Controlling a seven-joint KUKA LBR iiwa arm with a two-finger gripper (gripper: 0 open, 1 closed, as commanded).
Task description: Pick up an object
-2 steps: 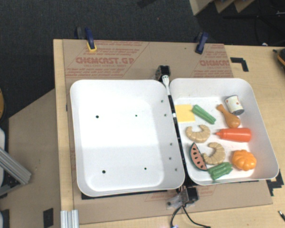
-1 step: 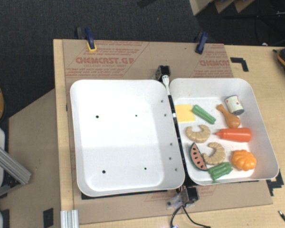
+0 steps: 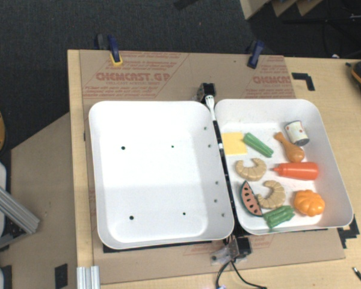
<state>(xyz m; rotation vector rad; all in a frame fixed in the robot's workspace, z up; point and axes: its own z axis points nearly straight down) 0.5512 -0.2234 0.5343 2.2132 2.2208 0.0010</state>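
The right bin (image 3: 325, 161) holds several toy foods. A yellow cheese square (image 3: 233, 143) lies near its left wall, with a green bean pod (image 3: 257, 144) beside it. A chicken drumstick (image 3: 289, 148) and a small grey can (image 3: 296, 132) sit at the back right. A red-orange carrot (image 3: 298, 171) lies in the middle right. A croissant (image 3: 251, 169) and a second pastry (image 3: 272, 193) lie centre. A watermelon slice (image 3: 249, 198), a green pepper (image 3: 278, 216) and an orange pumpkin (image 3: 308, 202) sit along the front.
The left bin (image 3: 156, 173) stands beside the right one on a cardboard sheet (image 3: 168, 71) held by two blue clamps (image 3: 114, 48) at the back. A metal rail (image 3: 12, 206) lies at the far left. Cables (image 3: 231, 264) trail off the front edge.
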